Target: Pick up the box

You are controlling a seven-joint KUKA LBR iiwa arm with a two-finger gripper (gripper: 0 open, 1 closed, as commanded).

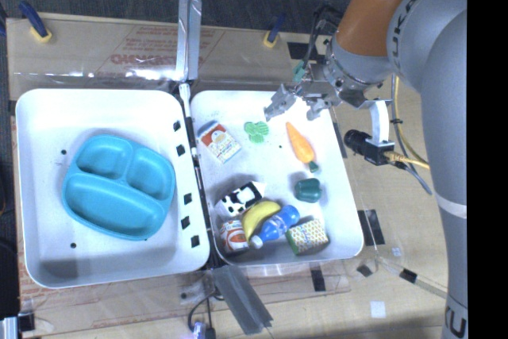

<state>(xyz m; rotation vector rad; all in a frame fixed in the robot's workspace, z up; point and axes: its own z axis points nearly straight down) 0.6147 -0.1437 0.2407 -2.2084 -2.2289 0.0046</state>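
Bottom edge of the right white bin (349,194) holds a crowd: small patterned green-and-tan cube (307,236), yellow plastic banana (260,217) lying over a blue bottle-like toy (279,224), a red-and-white carton-ish item (232,235) and a black-and-white cow-print toy (240,198), all touching or nearly so. Further up in the same bin: dark teal round lump (308,189), orange plastic carrot (300,142), small green flat piece (255,130), and the small white-and-orange box (219,143), lying flat near the bin's left wall, apart from the rest.

Left white bin (32,171) has one thing in it: a light-blue sectioned plastic tray (119,185).

Progress, my read: not started on the grasp. Gripper (298,105) hangs over the right bin's top edge, fingers apart, nothing between them, up and to the right of the box w/ the green piece between. Left to do: move across over the box, descend, close, lift. Box has clear room around it, so approach looks easy.
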